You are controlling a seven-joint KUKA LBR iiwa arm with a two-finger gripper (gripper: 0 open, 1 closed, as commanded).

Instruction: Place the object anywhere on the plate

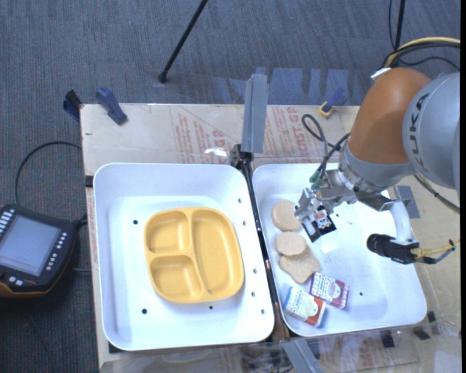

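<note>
Hovering over the right bin [408, 286], the gripper [317, 214] sits near its left wall, just beside the uppermost tan cookie [284, 215]; its jaw state cannot be told. The yellow divided plate [194, 255] lies mid-left bin [116, 200].

The arm [419, 130] is grey with 1 broad orange band above the wrist. Black and yellow cables loop beside it. Its gripper [317, 212] is small, dark, with white patches.

Grey carpet floor [101, 37] surrounds the bench; a tripod leg [188, 28] crosses it.
</note>
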